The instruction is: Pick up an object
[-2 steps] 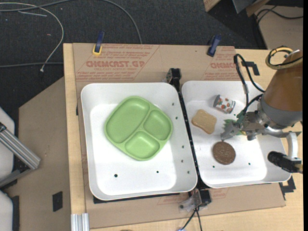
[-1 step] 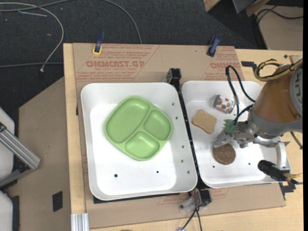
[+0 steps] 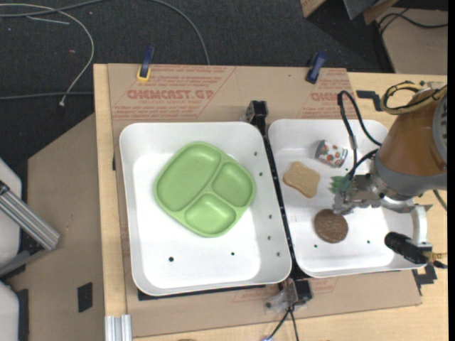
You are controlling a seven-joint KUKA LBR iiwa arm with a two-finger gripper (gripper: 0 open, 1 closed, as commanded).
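I see two shallow white plastic bins side by side on the tabletop (image 3: pixel 106 190), which is covered w/ brown cardboard sheet. Left bin (image 3: pixel 142 261) fills the centre-left of the frame; right bin (image 3: pixel 306 258) sits centre-right, the two touching along a black seam.

In the left bin: a light-green three-compartment plastic plate (image 3: pixel 205 188), lying flat, roughly mid-bin, turned diagonally.

In the right bin, several small objs:
- tan bread-slice-shaped toy (image 3: pixel 302 179), near the bin's upper-left part, flat.
- round dark-brown cookie-like disc (image 3: pixel 331 227), below and right of the bread, lying flat.
- small white cup or can w/ red and blue print (image 3: pixel 331 153), on its side, above and right of the bread.
- small green leafy-looking item (image 3: pixel 340 184), just left of the arm's tip; too small to say what it is.

The grey arm w/ orange band (image 3: pixel 416 148) comes in from the frame's right edge, over the right bin. Its gripper (image 3: pixel 348 203) points left and sits just above the brown disc, beside the green item. I cannot tell whether the fingers are apart or together – too small and blurred from here – and I see nothing clearly between them.

Two blue clamps (image 3: pixel 146 62) hold the cardboard's top edge. Black cable (image 3: pixel 348 130) loops along the arm. Dark carpet floor (image 3: pixel 57 55) at upper left w/ thin grey wires.
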